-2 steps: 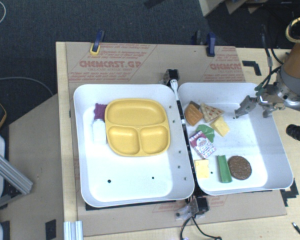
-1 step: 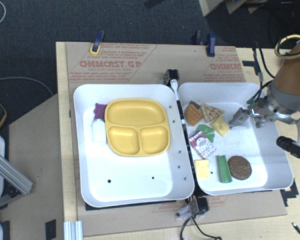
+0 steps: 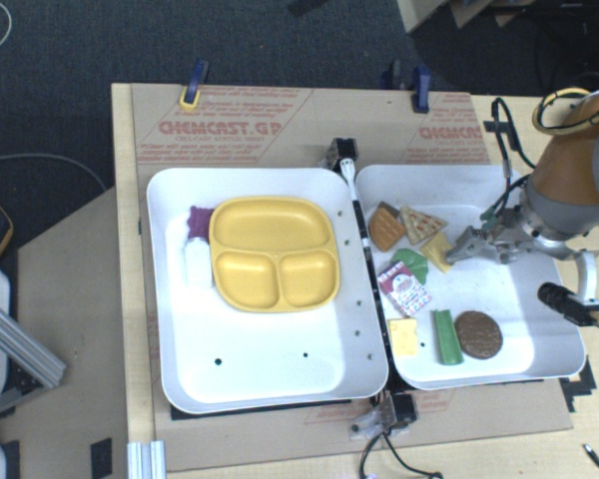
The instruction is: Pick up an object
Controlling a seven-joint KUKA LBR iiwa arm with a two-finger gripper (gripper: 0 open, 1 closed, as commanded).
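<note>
The right bin [image 3: 539, 362] holds several small things: a brown toast piece [image 3: 384, 228], a tan triangular cracker [image 3: 422, 224], a yellow wedge [image 3: 438, 255], a green piece [image 3: 411, 261], a pink and white packet [image 3: 403, 290], a yellow square [image 3: 402, 336], a green block [image 3: 444, 336] and a round brown cookie [image 3: 478, 334]. My gripper [image 3: 463, 246] reaches in from the right and sits low in this bin. Its tip is just right of the yellow wedge, and I see nothing held in it.
The left bin [image 3: 180, 357] carries a yellow divided plate [image 3: 275, 252], with a purple item [image 3: 199, 222] and a white item [image 3: 196, 263] against the plate's left side. A black divider rail [image 3: 364, 267] runs between the bins. The arm's orange band [image 3: 569, 163] rises at the right.
</note>
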